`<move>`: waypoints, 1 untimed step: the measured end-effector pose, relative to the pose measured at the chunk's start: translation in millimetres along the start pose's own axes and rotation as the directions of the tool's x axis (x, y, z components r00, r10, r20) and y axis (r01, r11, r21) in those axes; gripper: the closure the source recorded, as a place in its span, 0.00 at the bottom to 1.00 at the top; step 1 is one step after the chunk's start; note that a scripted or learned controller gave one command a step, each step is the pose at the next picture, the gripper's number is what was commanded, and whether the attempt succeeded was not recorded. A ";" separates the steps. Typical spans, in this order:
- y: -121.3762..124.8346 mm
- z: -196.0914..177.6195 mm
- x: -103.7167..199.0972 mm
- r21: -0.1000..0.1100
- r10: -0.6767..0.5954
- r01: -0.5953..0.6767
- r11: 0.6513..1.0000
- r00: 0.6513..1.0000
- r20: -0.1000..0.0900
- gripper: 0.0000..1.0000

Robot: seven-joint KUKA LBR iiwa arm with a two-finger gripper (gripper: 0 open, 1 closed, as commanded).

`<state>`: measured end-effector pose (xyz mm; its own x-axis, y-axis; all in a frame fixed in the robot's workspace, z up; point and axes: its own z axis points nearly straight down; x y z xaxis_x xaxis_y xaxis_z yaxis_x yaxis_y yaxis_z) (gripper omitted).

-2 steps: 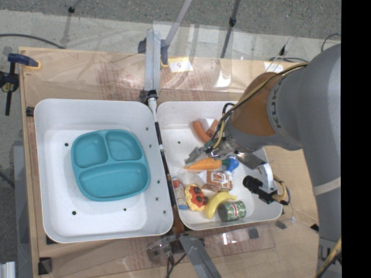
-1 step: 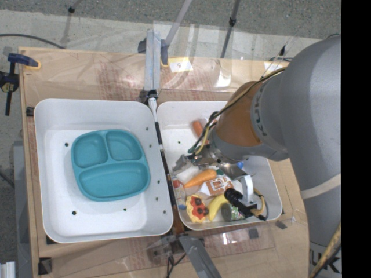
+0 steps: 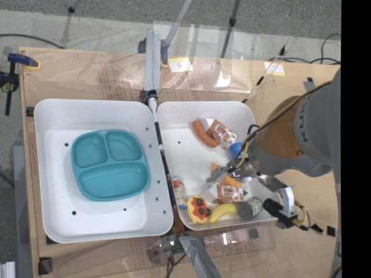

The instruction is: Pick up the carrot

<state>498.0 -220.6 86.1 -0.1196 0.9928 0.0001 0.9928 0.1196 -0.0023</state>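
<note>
From the camera fixed above, the desk [image 3: 87, 74] carries two shallow white bins side by side. The left bin [image 3: 52, 213] holds a teal divided plate [image 3: 110, 164] lying flat near its middle, three compartments facing up.

The right bin [image 3: 174, 117] is crowded along its near and right-hand parts. Toward its far edge lies a sausage [image 3: 204, 134], touching a small brown-and-white packet [image 3: 222, 133]. Just beside that packet, nearer the bin's right edge, sits a blue piece [image 3: 234, 150]. Along the near edge rest a red toy with dark spots [image 3: 199, 208], a yellow banana [image 3: 223, 212] and a dark green rounded item [image 3: 250, 208], the banana between the other two. A small bottle [image 3: 178, 190] lies against the bin's left wall.

The grey arm [image 3: 316, 132] with its orange band enters over the right edge, and the gripper [image 3: 223, 175] hangs low over the bin's middle right. The carrot [image 3: 231, 181] is a small orange shape directly at the jaws, just above a second printed packet [image 3: 229, 193] (only part of its orange surface shows). Whether the jaws are clenched on it or released, I cannot tell.
</note>
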 end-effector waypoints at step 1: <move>0.6 -10.9 -0.9 -0.001 -0.002 0.002 1.000 1.000 0.000 1.00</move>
<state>498.8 -221.4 97.0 -0.1221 0.9925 -0.0003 0.9925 0.1221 -0.0015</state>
